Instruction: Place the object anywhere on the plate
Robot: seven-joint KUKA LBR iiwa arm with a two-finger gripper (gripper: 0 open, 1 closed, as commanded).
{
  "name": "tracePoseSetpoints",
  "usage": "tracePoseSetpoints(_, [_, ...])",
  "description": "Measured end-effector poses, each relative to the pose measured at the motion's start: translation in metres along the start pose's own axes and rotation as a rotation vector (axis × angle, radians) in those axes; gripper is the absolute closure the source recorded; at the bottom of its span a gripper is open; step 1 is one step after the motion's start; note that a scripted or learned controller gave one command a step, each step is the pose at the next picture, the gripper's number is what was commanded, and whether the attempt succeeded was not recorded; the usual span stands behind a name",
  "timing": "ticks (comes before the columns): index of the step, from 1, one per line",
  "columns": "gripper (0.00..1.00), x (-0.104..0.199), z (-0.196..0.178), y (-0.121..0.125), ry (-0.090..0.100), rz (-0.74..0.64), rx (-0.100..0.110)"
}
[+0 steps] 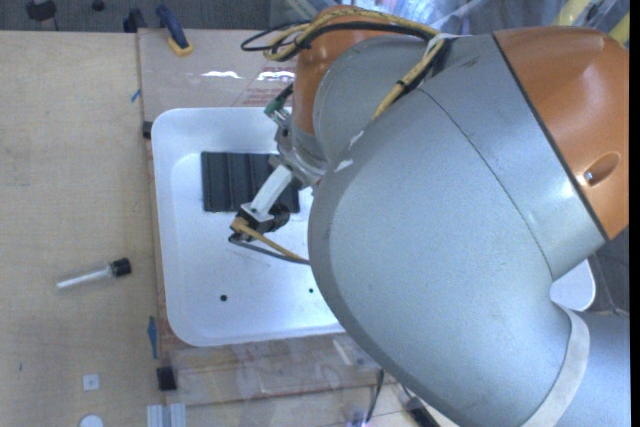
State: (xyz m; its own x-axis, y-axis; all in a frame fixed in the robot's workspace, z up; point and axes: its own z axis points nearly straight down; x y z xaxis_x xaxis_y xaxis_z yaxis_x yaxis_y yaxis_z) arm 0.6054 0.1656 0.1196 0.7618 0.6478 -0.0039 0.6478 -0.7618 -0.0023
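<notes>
Right now your gripper (247, 227) is low inside the left white bin (165, 215), its tip at the front edge of a dark ribbed slab (235, 180) on the bin floor. Whether the fingers are parted or pinched, I cannot tell from this angle. The arm (450, 215) covers most of the bench, so you get no sight of a plate. My guess: you're down there to pick that slab, if it's your object.

**Grey, orange, white and black**

My arm (470, 215) shows grey with orange bands, yellow and black cables (340, 23) looping over it. Below sits a white bin (200, 315), a ribbed black block (238, 180) inside, on pale wood (60, 165).
</notes>
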Motion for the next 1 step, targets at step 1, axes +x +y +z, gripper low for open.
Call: tracePoseSetpoints(1, [0.00,-0.0124,0.0312,-0.0909,0.006,0.158,0.001])
